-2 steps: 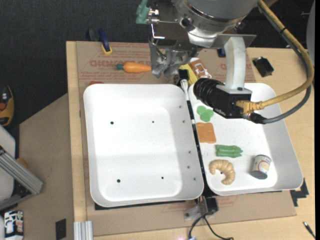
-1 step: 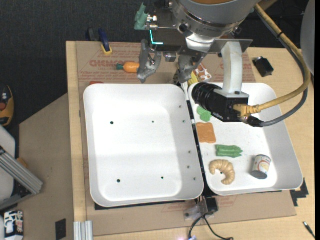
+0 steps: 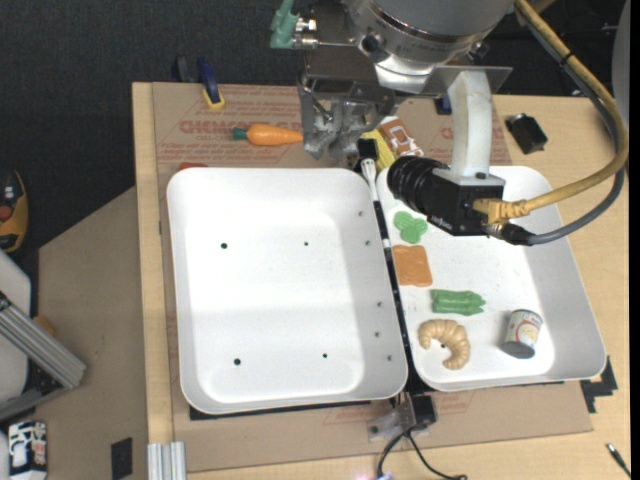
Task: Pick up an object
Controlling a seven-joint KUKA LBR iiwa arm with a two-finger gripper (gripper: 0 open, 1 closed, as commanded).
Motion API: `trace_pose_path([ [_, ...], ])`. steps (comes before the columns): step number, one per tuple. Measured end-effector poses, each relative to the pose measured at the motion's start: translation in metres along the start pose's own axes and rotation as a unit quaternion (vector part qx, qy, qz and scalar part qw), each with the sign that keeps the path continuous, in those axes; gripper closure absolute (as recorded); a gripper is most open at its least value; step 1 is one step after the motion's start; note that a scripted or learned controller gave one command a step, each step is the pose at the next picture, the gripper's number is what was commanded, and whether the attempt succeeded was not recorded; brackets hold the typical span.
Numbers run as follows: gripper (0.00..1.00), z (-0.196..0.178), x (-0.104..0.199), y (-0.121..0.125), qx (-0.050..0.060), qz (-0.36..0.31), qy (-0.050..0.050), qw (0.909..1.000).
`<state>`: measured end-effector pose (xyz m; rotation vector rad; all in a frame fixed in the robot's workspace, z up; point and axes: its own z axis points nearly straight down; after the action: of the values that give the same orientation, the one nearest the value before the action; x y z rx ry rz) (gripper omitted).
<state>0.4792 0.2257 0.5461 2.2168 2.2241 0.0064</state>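
Nearest you, the croissant (image 3: 445, 342) lies in the right bin (image 3: 560, 298), curved, its long axis running from the seam between the bins toward the can (image 3: 520, 332) just to its right. You can see the can tilted, its label too small to read. Above the croissant a green pod (image 3: 457, 301) lies crosswise, then an orange block (image 3: 412, 265) stands lengthwise beside the seam, then a green leafy piece (image 3: 409, 227). The left bin (image 3: 270, 288) lies against the right bin. Beyond the left bin, a carrot (image 3: 268, 136) rests on the cardboard surface (image 3: 160, 168), tip pointing right, over partly covered red print starting "CHEM". Over the right bin's far corner hangs the gripper (image 3: 372, 158); you cannot tell how its fingers stand.
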Motion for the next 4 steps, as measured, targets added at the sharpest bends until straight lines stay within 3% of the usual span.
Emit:
trace_pose_path([
  [1, 0.00, 0.001, 0.000, 0.000, 0.001, 0.000, 0.000, 1.0000],
  [2, 1.00, -0.010, 0.001, 0.000, -0.001, -0.001, 0.001, 1.0000],
  [3, 0.00, -0.010, 0.001, 0.000, -0.001, 0.000, 0.000, 1.0000],
  [4, 1.00, -0.021, 0.002, 0.001, -0.003, -0.001, 0.001, 1.0000],
])
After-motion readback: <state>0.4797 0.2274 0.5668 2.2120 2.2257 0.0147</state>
